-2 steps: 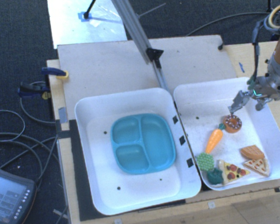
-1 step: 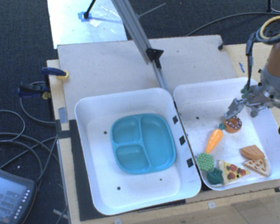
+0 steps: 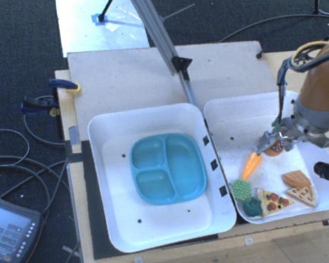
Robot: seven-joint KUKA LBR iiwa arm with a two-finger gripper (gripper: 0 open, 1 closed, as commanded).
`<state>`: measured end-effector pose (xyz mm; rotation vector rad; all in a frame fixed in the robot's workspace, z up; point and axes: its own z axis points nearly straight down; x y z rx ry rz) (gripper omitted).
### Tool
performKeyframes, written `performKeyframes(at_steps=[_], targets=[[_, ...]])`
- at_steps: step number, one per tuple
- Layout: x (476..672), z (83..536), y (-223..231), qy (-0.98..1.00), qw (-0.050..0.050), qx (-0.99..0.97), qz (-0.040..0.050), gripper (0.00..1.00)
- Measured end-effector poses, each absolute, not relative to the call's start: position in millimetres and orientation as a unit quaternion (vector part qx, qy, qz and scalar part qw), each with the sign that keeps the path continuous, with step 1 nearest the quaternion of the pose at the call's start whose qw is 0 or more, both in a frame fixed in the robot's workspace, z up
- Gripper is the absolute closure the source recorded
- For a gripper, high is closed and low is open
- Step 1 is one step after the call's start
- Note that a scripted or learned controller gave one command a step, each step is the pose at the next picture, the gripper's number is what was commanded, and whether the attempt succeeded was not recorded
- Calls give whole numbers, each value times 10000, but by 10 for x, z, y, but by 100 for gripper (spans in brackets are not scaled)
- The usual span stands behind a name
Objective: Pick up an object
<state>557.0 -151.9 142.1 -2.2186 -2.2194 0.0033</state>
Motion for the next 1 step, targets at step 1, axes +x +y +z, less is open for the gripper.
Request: performKeyframes(at_steps=[1], targets=[[5624, 981, -1525, -7071, -61, -7071, -45, 0]])
